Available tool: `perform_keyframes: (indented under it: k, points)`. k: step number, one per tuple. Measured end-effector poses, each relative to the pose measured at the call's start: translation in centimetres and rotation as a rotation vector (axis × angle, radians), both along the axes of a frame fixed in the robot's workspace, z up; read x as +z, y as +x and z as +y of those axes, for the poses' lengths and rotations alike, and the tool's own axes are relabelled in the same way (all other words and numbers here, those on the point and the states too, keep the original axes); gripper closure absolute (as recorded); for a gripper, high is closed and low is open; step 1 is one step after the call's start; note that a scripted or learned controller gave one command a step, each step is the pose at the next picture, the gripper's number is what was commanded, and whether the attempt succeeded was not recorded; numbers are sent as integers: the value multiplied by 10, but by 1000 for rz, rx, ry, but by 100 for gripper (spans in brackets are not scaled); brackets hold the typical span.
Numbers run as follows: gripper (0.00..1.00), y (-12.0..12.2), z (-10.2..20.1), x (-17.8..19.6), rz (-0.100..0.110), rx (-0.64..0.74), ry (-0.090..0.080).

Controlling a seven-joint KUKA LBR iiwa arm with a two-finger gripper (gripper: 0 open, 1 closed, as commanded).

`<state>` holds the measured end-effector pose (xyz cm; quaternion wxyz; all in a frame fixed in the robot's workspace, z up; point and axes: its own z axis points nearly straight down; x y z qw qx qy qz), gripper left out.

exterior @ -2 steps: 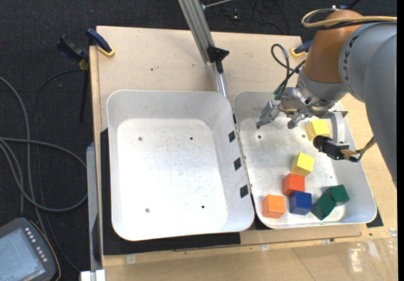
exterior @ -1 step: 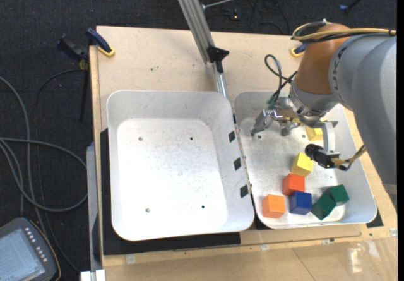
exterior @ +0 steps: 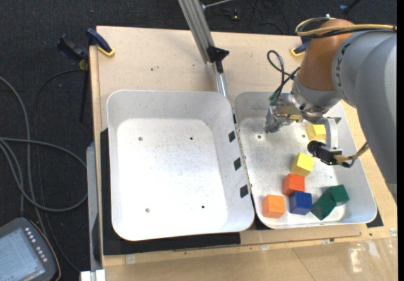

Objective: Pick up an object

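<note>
At the far left of my desk [exterior: 158, 52] lies the left bin [exterior: 120, 147], white and speckled. Touching its right rim is the right bin [exterior: 252, 147], where all the blocks sit.

Toward that bin's near edge an orange block [exterior: 273, 205] rests by itself, with a second, redder orange block [exterior: 293, 183] just up and right of it. A blue block [exterior: 301, 202] sits touching that one's lower side. A yellow block [exterior: 303, 163] lies above them, nearer the bin's middle. Two green blocks [exterior: 331, 201] crowd together at the near right corner, just beside the blue one.

My pincer [exterior: 275, 120] hangs over the far part of the right bin, well apart from the cluster; whether it is clenched or released I cannot tell. Another yellow block [exterior: 315, 130] peeks out just to its right, under my wrist.
</note>
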<state>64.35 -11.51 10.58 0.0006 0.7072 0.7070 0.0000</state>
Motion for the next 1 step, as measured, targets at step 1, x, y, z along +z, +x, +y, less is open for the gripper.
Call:
perform_keyframes:
  k: [1]
  points:
    - [100,5,9,49,-6,3,0]
